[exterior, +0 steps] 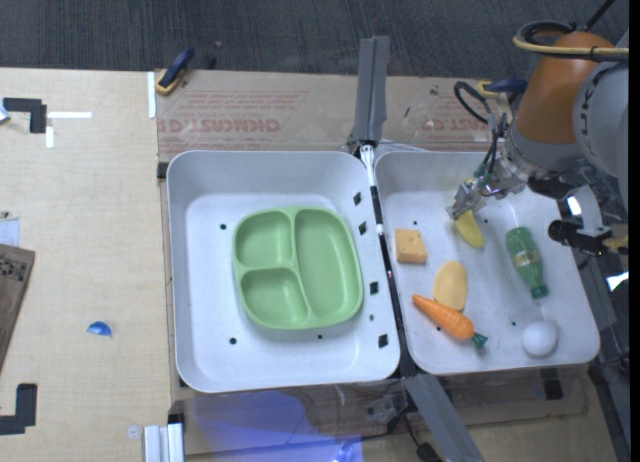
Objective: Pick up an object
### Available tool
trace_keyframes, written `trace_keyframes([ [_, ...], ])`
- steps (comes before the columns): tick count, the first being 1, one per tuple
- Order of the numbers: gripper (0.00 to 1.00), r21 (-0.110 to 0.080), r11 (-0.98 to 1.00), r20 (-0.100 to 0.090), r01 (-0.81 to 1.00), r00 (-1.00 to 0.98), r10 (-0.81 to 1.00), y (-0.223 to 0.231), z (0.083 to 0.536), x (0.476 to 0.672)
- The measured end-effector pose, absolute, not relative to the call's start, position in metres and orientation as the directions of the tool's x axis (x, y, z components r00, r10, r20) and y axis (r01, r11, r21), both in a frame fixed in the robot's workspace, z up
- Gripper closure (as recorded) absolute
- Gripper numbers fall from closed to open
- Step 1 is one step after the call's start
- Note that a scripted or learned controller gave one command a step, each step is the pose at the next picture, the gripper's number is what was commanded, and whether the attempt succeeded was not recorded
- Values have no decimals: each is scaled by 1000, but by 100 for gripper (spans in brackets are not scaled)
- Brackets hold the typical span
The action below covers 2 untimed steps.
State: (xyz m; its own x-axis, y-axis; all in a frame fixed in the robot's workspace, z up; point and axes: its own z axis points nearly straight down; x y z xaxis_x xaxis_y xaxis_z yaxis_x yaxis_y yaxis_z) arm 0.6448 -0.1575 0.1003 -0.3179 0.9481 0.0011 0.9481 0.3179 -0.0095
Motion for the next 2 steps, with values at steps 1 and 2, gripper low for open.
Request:
trace_keyframes([
  [1, 100, -1, 167, -2, 986, -167, 986, -135, 217, 625],
  [2, 100, 0, 169, -3, 986, -169, 986, -135, 226, 626],
])
